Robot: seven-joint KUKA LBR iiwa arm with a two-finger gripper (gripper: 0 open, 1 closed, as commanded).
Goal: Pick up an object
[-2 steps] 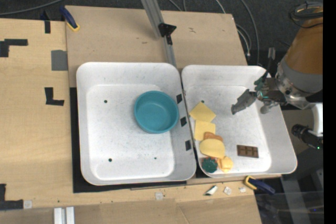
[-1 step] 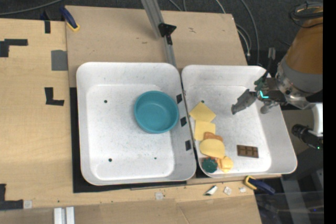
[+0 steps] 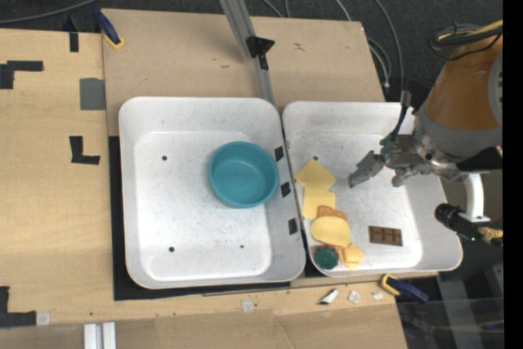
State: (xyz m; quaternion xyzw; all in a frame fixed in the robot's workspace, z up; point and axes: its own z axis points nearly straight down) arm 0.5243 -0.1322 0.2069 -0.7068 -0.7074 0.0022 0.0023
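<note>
Closest to us, at the front wall of the right bin [image 3: 343, 127], sits a small teal thing [image 3: 326, 257]. It is partly tucked under a pile of yellow pieces [image 3: 315, 177], so I cannot tell what it is. The pile runs in a line toward the back of the bin, close to the bin's left wall. The pieces lie on top of each other, and it is hard to see where one stops and the next one starts. One orange-brown piece [image 3: 329, 215] pokes out in the middle of the pile.

A flat brown bar [image 3: 385, 236] lies by itself to the right of the pile, not touching it.

The gripper [image 3: 382, 173] hangs over the middle of the right bin. Its two jaws are spread apart, and nothing is between them. The yellow pile is off to its left, near the left jaw but not between the jaws. The brown bar is nearer to us than the jaws are.

The arm [image 3: 466, 102] comes in from the right and is cut off at the edge.

The left bin [image 3: 163, 208] holds a teal bowl [image 3: 242, 174], standing upright near its right side.

Both bins rest on a wooden bench [image 3: 49, 176]. A blue and yellow clamp [image 3: 400, 286] grips the bench's front edge. Some tiny white bits beside it are too small to make out.
</note>
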